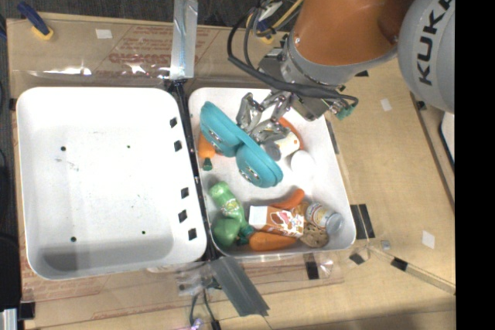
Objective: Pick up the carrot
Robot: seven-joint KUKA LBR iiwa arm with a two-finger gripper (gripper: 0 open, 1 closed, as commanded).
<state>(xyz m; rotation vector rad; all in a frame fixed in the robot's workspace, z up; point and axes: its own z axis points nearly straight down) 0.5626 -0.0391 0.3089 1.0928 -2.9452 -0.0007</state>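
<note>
An orange carrot (271, 241) lies along the front wall of the right bin (338, 166), beside a green vegetable (227, 229). A second orange piece with a green stub (205, 148) leans on the bin's left wall, partly hidden by a teal shoe-like object (236, 144). My gripper (261, 120) hangs low at the back of the right bin, just over the teal object's right edge. Its metal fingers (247, 112) stand open with nothing between them. The front carrot is well apart from the gripper, toward the near wall.
The right bin also holds a printed packet (285, 220), a can (325, 219), a white ball (301, 161), a light green item (224, 198) and an orange-and-white item (289, 137) under the wrist. The left bin (46, 166) stands beside it. Cables (255, 27) loop off the wrist.
</note>
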